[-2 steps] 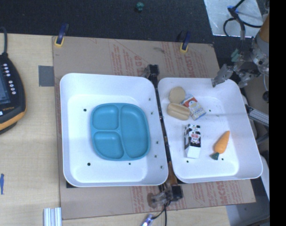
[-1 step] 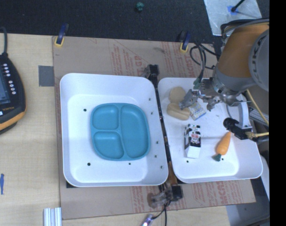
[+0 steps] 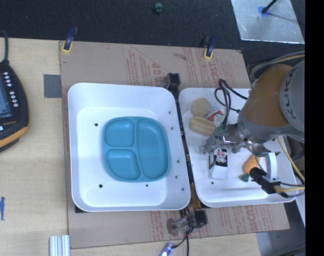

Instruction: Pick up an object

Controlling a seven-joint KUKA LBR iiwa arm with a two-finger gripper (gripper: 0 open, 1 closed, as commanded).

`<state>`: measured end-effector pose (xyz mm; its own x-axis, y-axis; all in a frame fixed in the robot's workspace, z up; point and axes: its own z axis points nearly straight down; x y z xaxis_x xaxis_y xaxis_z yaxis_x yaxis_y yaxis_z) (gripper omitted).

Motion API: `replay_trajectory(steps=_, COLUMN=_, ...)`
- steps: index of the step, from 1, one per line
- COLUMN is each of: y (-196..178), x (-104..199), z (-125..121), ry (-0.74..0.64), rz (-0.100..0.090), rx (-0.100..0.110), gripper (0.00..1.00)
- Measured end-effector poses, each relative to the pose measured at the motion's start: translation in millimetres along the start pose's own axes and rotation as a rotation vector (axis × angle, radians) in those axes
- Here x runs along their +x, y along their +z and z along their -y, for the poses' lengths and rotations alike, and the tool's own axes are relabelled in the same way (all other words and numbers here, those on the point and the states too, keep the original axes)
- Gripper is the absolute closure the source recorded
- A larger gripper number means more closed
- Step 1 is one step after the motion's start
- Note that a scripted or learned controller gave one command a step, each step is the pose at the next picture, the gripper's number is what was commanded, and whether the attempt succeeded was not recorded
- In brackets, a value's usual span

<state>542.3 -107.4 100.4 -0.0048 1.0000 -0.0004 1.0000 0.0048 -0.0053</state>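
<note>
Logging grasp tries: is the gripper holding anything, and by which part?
Cannot be told: the gripper sits low above a small white carton, its tips unclear.

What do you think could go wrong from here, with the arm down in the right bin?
1. The pincer sits among crowded items: a small white box below it and a tan wooden piece beside it, so it may nudge one instead of grasping.
2. Black cables loop near the wrist and could snag on items.
3. The orange object lies close under the arm and might get pushed against the right bin's rim.
</note>
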Motion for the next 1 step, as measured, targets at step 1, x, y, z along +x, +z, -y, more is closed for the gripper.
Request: replay_trajectory(steps=1, y=8.8, x=13.6, z=7.5, ry=0.000, rz=0.000, rx=-0.001, gripper=0.00)
